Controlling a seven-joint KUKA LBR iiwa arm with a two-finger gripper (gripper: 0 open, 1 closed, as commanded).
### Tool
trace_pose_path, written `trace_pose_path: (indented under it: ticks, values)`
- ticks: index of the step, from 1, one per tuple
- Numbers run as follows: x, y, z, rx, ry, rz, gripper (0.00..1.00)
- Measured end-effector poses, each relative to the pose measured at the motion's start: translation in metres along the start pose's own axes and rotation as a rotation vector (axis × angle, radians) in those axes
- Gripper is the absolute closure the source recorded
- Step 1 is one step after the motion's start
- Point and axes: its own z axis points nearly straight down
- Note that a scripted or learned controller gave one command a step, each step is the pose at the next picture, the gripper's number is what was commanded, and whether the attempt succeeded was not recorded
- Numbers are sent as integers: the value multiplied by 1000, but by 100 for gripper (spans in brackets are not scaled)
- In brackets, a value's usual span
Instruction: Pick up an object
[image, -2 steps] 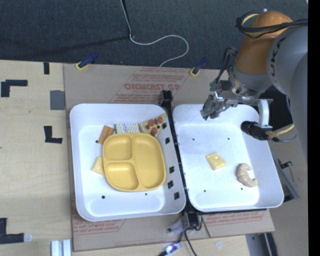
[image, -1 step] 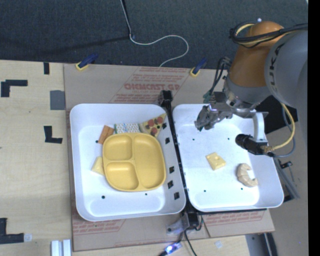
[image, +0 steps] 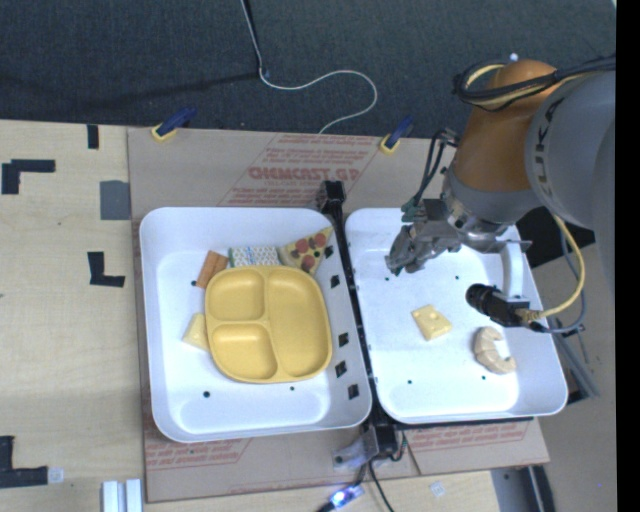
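Over the right shallow white bin (image: 540, 400) hangs the dark two-finger gripper (image: 405, 262), nothing visibly between its tips; their spread I cannot tell. Nearest lies the pale yellow cheese-like wedge (image: 431, 322); I'd centre above it, then descend straight.

A flat brown cardboard sheet (image: 300, 170) with red print covers the light wooden bench top (image: 60, 330). Blue clips (image: 175, 122) hold its far corners. Black tape marks (image: 100, 268) lie on the bench. Beyond, dark carpet (image: 120, 50) carries a thin white cable (image: 310, 80).
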Motion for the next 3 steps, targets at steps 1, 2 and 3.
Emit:
trace_pose_path:
  ticks: [1, 2, 3]
  values:
    - [10, -6, 11, -1, -1, 0, 100]
    - [10, -3, 9, -3, 1, -1, 100]
    - [15, -7, -3, -3, 2, -2, 100]
